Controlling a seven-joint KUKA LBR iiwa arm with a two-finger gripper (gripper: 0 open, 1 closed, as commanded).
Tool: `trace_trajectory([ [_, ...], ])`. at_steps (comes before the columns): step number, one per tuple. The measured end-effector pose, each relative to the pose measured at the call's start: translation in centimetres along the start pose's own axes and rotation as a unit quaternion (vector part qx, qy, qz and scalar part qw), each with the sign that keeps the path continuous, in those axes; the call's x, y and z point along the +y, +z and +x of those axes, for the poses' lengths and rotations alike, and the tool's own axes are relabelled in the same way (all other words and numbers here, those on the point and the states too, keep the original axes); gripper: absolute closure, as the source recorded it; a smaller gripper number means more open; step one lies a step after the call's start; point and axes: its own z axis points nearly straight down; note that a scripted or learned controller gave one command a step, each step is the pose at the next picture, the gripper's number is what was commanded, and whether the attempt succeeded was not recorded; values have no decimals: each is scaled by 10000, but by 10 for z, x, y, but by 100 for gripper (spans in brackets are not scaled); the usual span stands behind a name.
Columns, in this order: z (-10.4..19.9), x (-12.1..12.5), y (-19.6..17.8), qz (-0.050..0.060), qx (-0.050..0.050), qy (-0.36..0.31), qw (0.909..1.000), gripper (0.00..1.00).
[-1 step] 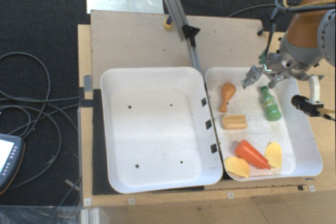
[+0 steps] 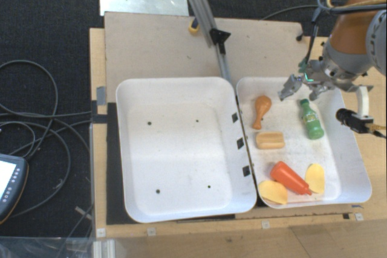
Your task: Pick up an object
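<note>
Green bottle (image 2: 311,119) lies in the right bin (image 2: 357,157), upper-right part, cap toward 12 o'clock. It looks like the likeliest target, being closest to the gripper (image 2: 305,89). Gripper hovers at the bottle's 12 o'clock, just above the cap end, fingers spread, nothing btwn them. So the step in hand, by my read: approach/pre-grasp, no pick yet.

Other items in the same bin: toy drumstick (image 2: 261,110) at bottle's 9 o'clock, tan block (image 2: 269,140) at approx 8, orange carrot (image 2: 290,178) at 7, w/ two yellow chip-like pieces (image 2: 315,177) beside it. Left bin (image 2: 181,148) sits at 9 o'clock of the right one.

Next move calls for: shift toward 6 o'clock, centre over bottle body, fingers across its narrow width, descend, close.
</note>
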Motion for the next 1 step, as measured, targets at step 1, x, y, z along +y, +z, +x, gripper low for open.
trace_trajectory([
  [1, 1, -11, 53, 23, 4, 25, 10000, 0],
])
